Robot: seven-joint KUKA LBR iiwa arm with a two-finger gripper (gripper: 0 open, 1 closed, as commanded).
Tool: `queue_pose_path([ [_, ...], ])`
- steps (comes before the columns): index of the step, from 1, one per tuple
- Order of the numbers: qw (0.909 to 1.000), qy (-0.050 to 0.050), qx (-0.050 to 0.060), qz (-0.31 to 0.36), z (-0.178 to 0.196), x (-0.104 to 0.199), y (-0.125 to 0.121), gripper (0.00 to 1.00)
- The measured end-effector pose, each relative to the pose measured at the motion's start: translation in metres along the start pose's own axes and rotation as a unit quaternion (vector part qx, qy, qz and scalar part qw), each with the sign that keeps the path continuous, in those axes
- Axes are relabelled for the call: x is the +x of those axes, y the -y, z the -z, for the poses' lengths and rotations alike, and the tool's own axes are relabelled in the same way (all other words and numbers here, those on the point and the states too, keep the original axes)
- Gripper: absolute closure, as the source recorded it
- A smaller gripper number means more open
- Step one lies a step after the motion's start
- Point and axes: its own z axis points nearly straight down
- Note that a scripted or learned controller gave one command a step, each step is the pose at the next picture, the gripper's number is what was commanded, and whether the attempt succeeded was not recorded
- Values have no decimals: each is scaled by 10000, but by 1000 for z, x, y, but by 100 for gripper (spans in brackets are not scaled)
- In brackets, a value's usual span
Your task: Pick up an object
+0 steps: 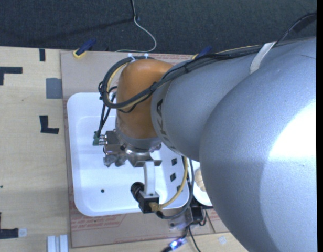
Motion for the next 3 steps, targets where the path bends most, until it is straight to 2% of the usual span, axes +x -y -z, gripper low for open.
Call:
queue_pose_path([
  [1,10000,-16,-44,-10,69,-12,-2,100],
  [3,10000,11,9,11,83,-11,0,100],
])
